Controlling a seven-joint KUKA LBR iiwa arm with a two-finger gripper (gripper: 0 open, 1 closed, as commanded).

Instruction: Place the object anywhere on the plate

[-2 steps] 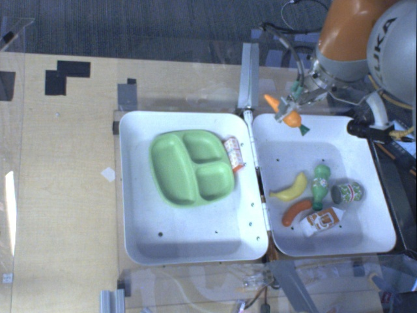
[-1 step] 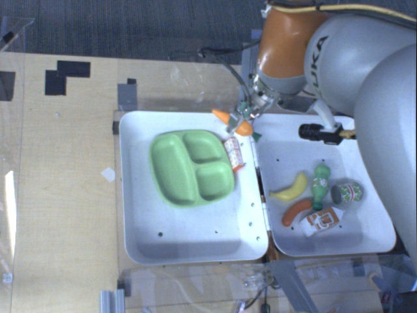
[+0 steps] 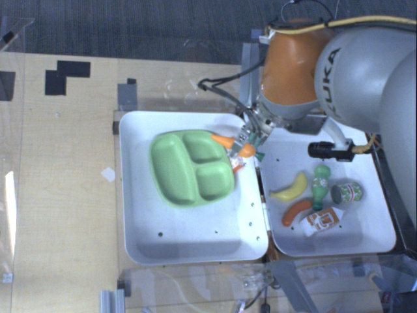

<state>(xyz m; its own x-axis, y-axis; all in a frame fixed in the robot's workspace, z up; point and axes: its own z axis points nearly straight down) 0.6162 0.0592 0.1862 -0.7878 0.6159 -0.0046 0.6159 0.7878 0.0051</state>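
A green divided plate (image 3: 192, 168) lies in the left white bin (image 3: 189, 240). An orange toy carrot (image 3: 225, 139) hangs over the plate's upper right rim, its thin tip pointing left over the plate and its thick end with green leaves toward the bin wall. My gripper (image 3: 245, 142) comes down from the grey and orange arm and is shut on the carrot's thick end. A small red-orange piece (image 3: 238, 168) shows just below, at the plate's right edge.
The right bin (image 3: 378, 240) holds a yellow banana (image 3: 291, 188), a green bottle (image 3: 320, 184), a small can (image 3: 347, 192), a red sausage (image 3: 296, 212) and a small carton (image 3: 323, 220). The wall between the bins runs just right of the gripper.
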